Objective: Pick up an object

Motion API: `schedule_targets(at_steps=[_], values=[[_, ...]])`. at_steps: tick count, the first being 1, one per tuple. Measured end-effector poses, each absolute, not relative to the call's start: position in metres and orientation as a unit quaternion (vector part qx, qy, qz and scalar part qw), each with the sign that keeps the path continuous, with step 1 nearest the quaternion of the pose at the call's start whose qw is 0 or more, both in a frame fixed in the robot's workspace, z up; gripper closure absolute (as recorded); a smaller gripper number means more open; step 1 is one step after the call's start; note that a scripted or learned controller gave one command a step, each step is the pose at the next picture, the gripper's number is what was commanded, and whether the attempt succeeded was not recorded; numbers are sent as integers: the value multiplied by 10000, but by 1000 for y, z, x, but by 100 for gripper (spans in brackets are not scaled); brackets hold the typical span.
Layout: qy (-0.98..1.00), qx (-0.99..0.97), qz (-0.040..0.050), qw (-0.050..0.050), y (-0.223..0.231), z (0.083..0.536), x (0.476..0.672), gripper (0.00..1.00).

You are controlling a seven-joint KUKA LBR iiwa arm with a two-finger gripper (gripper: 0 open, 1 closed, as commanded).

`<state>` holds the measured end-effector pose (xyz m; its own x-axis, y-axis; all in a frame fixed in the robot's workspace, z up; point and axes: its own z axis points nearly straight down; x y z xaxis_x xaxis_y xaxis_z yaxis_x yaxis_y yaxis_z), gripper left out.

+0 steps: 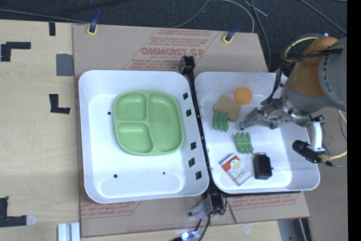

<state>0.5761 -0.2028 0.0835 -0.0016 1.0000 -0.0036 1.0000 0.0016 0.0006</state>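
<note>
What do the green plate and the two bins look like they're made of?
The green plate looks like moulded plastic, matte, with a uniform colour and rounded dividers. The left bin and right bin look like thin, smooth white plastic with soft rounded rims, though that is a guess from looks.

Wooden bench (34,138) under a cardboard sheet (169,48) bearing two white bins (93,178).

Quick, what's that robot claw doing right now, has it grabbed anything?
Gripper: over the right bin, its tip between the two green blocks; cannot be told whether open or closed, and nothing is visibly held.
</note>
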Motion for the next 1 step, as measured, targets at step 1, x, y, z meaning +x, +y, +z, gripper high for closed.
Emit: schedule_targets(at_steps=[1], values=[[7079, 7063, 3, 33, -203, 97, 578, 100]])
